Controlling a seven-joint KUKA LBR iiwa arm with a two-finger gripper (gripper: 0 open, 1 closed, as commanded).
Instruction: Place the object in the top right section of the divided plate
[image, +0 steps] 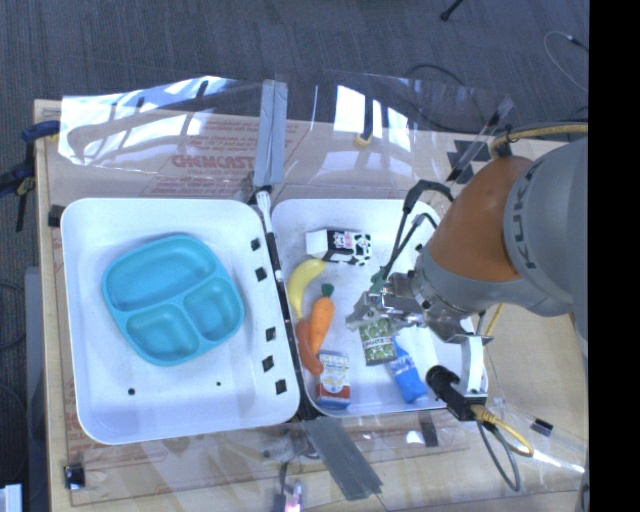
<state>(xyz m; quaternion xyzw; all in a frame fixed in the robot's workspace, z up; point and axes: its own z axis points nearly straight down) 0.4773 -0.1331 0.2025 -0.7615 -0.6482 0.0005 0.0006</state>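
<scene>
Grey KUKA arm with orange band (500, 240) sits highest, closest to camera, reaching in from the right over the right-hand shallow white bin (395, 212). Its two-finger gripper (378, 305) hangs low over a small green-and-white printed packet (377, 342), which lies flat just below the tips and looks like the likeliest pick, though that's a guess. Whether the tips are spread or pinched: cannot tell, metalwork too cluttered; nothing visibly between them. Packet's long axis runs roughly up-down in frame. Just right of the packet, a blue tube-like item (406, 376). Left of the gripper: orange plastic carrot with green top (318, 325), yellow plastic banana (303, 282), and a small red-and-white pouch (335, 377) lower left. Above-left of the gripper, a black-and-white cow-pattern carton (340, 243). Target, the turquoise three-section divided plate (172, 297), sits well apart to the gripper's left in the left-hand white bin (90, 400), across the centre wall between bins. Coming move hinges on a short descent, then a long leftward carry.
</scene>
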